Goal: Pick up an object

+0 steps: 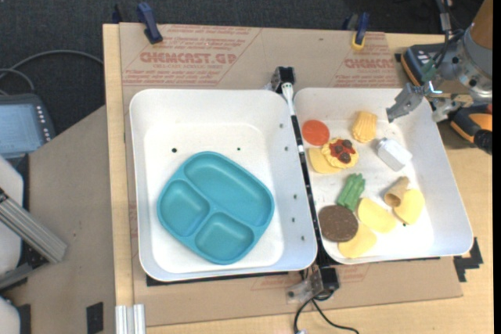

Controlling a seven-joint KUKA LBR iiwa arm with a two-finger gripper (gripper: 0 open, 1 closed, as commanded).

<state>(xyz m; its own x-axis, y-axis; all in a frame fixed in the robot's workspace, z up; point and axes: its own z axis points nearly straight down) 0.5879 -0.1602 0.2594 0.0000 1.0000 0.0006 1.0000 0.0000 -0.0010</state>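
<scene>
The objects lie loose in the right-hand bin (446, 184), right of the frame's centre: an orange disc (315, 131), a yellow pizza slice with red topping (335, 156), a ridged yellow piece (363, 126) and a small white block (391, 153) in its upper half. Lower down lie a green piece (351, 191), a dark brown disc (339, 223), a tan cone (395, 190) and several yellow pieces (378, 217) close together.

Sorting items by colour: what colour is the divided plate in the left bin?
Teal blue; the divided plate shows plainly in the camera view.
</scene>
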